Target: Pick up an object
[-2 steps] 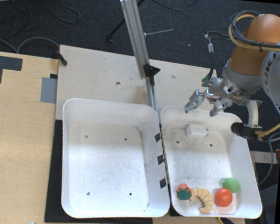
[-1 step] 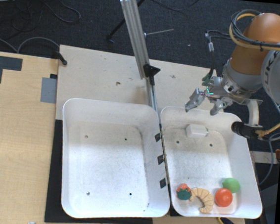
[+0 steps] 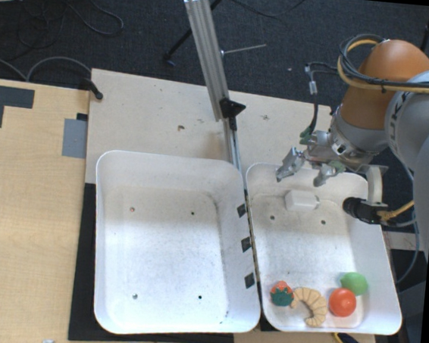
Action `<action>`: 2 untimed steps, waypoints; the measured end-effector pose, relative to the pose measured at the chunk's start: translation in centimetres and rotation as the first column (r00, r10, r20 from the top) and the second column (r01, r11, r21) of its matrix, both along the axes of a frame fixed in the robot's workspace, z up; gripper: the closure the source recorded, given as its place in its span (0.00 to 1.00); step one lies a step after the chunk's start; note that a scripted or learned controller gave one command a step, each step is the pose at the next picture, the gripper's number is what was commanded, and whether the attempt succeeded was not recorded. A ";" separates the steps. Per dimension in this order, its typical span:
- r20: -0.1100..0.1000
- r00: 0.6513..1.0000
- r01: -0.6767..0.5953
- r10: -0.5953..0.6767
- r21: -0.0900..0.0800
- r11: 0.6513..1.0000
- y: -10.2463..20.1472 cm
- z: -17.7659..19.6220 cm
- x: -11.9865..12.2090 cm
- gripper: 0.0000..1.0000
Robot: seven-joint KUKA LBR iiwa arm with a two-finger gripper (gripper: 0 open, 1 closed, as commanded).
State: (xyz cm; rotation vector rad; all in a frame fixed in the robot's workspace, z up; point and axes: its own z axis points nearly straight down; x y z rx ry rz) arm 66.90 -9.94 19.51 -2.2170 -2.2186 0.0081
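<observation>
- End effector (image 3: 310, 169) hovers over the far end of the right bin (image 3: 373, 256), fingers spread apart, nothing between them.
- White block (image 3: 301, 200) lies flat on the bin floor just below and in front of the end effector, apart from the fingertips; likeliest target by position.
- Block looks small, rigid, boxy, probably light; low contrast against the white bin, so edges are hard to read.
- Judged grip: straddle its short sides from above, fingers down on either flank; flat faces should give a stable pinch. It lies low, so the fingers need to get nearly to the floor or they slide over the top.
- Other candidates are clustered at the near end of the same bin, well apart from the end effector:
- Croissant (image 3: 310, 303), curved, tan, irregular; take across the thick middle, since the tapering ends could slip.
- Red ball (image 3: 343, 301) and green ball (image 3: 354, 281), just beside each other; round, likely smooth, may roll or squirt out of a two-finger pinch, so grip across the widest part.
- Small red-green item (image 3: 282, 293) beside the croissant, too small to identify; crowded, so fingers may bump neighbours.
- Left bin (image 3: 113, 194) has a speckled floor.
- Both bins sit on the desk (image 3: 151, 118); a metal bar (image 3: 208, 52) slants across above them.
</observation>
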 end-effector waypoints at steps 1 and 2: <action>0.000 1.000 -0.001 0.001 0.001 1.000 0.5 -4.5 -0.3 0.00; 0.016 1.000 0.002 -0.002 -0.003 1.000 0.4 -7.8 0.0 0.00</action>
